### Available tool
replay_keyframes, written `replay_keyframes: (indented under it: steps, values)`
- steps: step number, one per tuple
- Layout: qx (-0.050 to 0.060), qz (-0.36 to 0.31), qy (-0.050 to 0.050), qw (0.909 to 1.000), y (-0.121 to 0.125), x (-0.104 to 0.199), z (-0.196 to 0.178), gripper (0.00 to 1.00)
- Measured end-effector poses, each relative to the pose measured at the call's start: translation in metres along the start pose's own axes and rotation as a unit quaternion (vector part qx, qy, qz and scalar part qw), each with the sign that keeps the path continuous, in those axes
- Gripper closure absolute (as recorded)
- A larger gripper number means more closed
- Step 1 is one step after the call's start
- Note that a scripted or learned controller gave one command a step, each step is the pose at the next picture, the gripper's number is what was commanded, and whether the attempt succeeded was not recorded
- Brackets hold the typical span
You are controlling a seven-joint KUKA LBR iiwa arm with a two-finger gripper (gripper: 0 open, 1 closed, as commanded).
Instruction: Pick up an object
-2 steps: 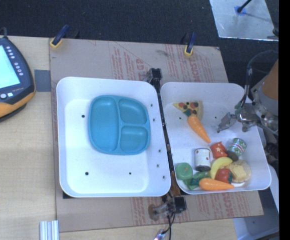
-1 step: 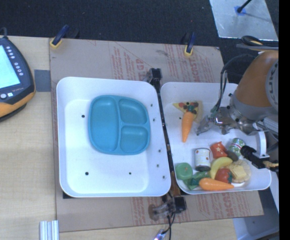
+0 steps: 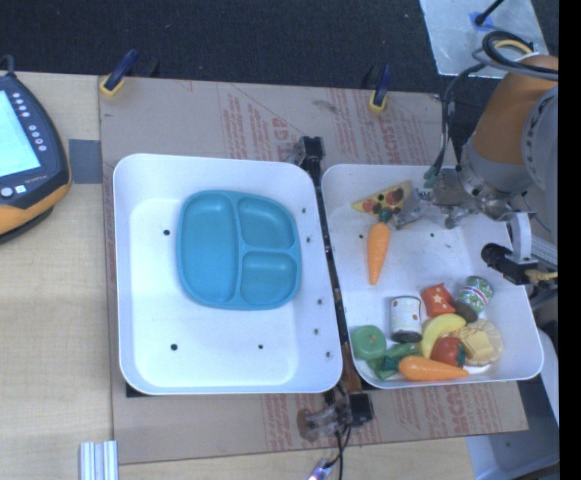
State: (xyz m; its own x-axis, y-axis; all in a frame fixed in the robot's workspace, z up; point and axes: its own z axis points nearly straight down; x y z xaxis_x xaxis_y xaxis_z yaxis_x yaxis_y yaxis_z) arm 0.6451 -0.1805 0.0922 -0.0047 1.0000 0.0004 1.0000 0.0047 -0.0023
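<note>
The right bin (image 3: 530,363) holds several toy foods. A pizza slice (image 3: 383,202) lies at its far left and an orange carrot (image 3: 377,251) just below it. Heaped at the near side are a small can (image 3: 404,317), a green piece (image 3: 368,342), a banana (image 3: 444,330), a red piece (image 3: 438,299), a second carrot (image 3: 430,369) and a green-and-white ball (image 3: 476,292). My gripper (image 3: 417,211) hangs low over the far part of this bin, just right of the pizza slice and above the carrot's top. Nothing shows held in it.
The left bin (image 3: 135,268) bears a blue divided plate (image 3: 240,248). A teach pendant (image 3: 10,158) lies on the bench at far left. Blue-and-yellow clamps (image 3: 118,73) (image 3: 378,88) grip the cardboard's far edge. The arm's body (image 3: 515,138) fills the right side.
</note>
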Motion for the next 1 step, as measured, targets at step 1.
replay_keyframes:
  steps: [1]
  values:
    - [0.001, 0.000, 0.000, 1.0000, -0.0015, 0.0444, 0.0005, 0.00]
